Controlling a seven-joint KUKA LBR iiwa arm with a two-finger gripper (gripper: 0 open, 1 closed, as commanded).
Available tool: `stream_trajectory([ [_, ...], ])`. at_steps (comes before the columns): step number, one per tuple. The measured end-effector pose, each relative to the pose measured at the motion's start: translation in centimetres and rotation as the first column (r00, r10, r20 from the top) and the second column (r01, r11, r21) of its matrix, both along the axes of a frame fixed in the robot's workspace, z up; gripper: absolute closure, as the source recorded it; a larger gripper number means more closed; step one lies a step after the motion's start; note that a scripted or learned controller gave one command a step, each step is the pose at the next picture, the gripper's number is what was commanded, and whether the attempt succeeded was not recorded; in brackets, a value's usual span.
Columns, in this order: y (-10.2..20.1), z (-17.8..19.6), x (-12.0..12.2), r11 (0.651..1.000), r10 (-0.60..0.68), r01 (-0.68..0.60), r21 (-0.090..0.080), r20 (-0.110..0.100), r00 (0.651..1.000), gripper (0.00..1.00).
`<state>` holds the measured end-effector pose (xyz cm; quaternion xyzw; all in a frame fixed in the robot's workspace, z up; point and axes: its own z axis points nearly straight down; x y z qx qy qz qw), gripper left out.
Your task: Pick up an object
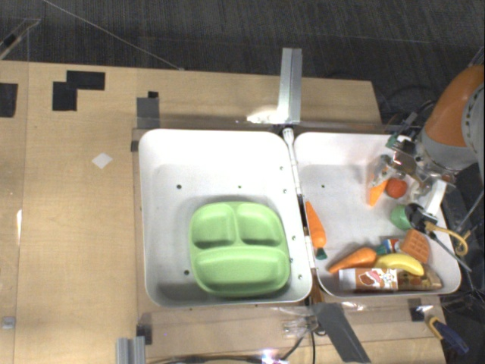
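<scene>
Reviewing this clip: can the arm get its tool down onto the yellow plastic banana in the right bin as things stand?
Probably yes. The yellow plastic banana lies uppermost on the pile, nothing over it, and the tool hovers in the same white right bin. A brown bottle crowds it closely.

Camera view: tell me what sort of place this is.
Most likely a robotics lab test bench, not a kitchen. Two white bins sit on a wooden bench: the left bin holds a green divided tray, the right bin holds toy food like a banana, and the arm's claw hangs over it.
</scene>
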<state>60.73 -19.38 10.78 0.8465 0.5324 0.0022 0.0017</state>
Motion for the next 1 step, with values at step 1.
stream_trajectory([
  [1,1.94,-1.79,-0.20,0.986,0.168,-0.168,-0.004,0.005,0.986,0.00],
])
